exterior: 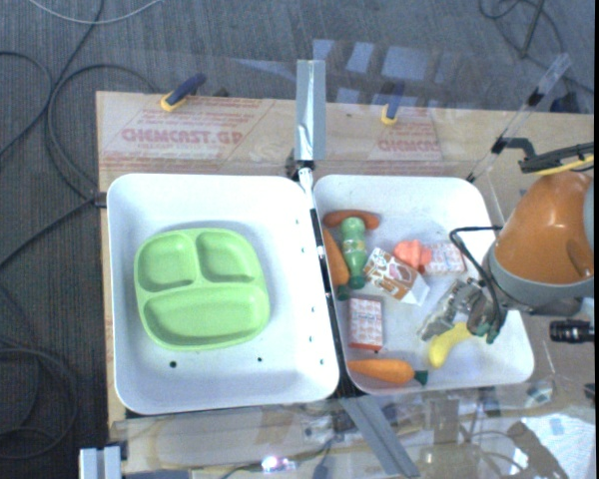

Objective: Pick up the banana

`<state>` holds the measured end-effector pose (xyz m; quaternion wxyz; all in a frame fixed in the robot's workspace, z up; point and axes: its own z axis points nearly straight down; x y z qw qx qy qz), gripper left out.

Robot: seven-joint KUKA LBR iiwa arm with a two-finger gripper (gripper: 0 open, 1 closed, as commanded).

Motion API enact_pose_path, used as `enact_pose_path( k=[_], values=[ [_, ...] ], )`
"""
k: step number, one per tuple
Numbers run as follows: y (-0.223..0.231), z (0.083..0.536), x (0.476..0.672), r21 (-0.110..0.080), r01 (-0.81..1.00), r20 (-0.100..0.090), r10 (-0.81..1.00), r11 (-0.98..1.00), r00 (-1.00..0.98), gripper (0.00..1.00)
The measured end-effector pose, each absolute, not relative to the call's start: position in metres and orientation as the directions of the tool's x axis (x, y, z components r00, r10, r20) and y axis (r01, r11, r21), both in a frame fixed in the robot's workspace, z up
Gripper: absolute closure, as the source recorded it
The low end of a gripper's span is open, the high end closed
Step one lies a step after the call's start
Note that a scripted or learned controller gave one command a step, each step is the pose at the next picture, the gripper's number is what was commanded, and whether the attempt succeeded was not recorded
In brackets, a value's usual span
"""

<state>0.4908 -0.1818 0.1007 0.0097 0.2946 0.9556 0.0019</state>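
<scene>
Camera view: two white bins are seen side by side on the bench. The left bin holds a green tray with three compartments, lying flat near the bin's middle. The right bin holds a scatter of small things.

The arm enters from the right, its orange band above the wrist standing over the right bin's right wall. The gripper is lowered into the right bin's lower right part. Whether it is released or clenched cannot be told: the metal parts at its tip are small and blurred together.

The banana lies on the bin floor in the lower right part of the right bin. It is placed just below and slightly left of the gripper, with its upper end touching or nearly touching the gripper's tip; which of the two cannot be told. The banana is not seen between the gripper's parts, so no hold on it can be claimed.

Further left, a carrot lies along the bin's near wall, with a small packet just above it. A white carton is tilted near the bin's middle, and an orange piece is beside it. A green bottle lies upright in the picture near the left wall, with a second carrot beside it against the divider.
</scene>
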Motion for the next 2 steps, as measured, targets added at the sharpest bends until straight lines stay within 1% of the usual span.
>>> enact_pose_path(
  k=[1,2],
  values=[
    [-0.182,0.101,0.491,0.009,0.563,-0.017,0.563,0.826,-0.826,0.00],
    [-0.154,0.120,0.490,0.000,0.480,-0.001,0.480,0.877,-0.877,0.00]
  ],
)
